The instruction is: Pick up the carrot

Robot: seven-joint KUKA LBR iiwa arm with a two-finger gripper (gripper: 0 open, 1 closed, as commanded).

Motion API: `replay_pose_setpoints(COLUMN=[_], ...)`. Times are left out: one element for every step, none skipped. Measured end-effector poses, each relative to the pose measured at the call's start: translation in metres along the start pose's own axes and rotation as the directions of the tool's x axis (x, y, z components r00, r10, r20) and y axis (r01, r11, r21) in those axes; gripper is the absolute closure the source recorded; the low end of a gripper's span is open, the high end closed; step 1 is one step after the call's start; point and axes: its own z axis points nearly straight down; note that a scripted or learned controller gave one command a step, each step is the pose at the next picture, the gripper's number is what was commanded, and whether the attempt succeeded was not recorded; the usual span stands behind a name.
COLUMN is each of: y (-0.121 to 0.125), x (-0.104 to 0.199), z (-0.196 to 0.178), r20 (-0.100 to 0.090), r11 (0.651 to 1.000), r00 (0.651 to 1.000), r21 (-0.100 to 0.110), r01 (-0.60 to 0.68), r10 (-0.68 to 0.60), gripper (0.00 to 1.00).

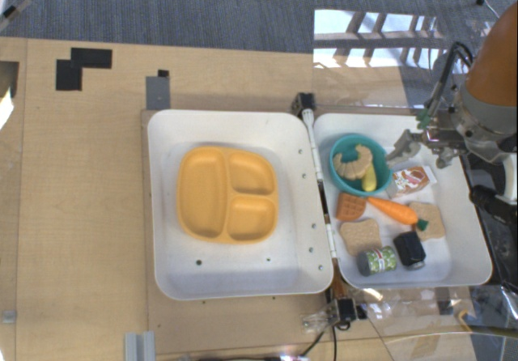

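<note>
The carrot [393, 210] lies in the right bin [477, 258], near its middle, orange with a small green cap at its right end, pointing left and slightly up. It is hemmed in closely: a waffle-patterned orange piece [351, 207] touches or nearly touches its left tip, a tan bread slice [360, 235] sits just below that, and a second tan slice [431, 220] lies against its green end. Just below are a small green can [378, 260] lying on its side and a black object [409, 249] beside it. Above the carrot, a teal bowl [357, 162] holds a tan pastry-like piece and something yellow. A white packet [411, 180] with red printing sits just above the carrot (the lettering is too small to read).

The claw [421, 147] hangs over the upper part of the right bin, beside the bowl and above the packet, its two fingers spread apart with nothing between them.

The left bin [166, 270] carries a yellow divided plate [227, 193]. Black shapes [81, 65] mark the tabletop [73, 230] at the upper left.
</note>
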Motion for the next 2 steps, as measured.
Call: replay_pose_setpoints(y=[-0.048, 0.024], x=[0.023, -0.028], z=[0.162, 0.179], r20=[-0.001, 0.001], r11=[0.980, 0.996], r00=[0.980, 0.996], r21=[-0.001, -0.007], r01=[0.200, 0.093], r10=[-0.200, -0.093], gripper=[0.00, 0.00])
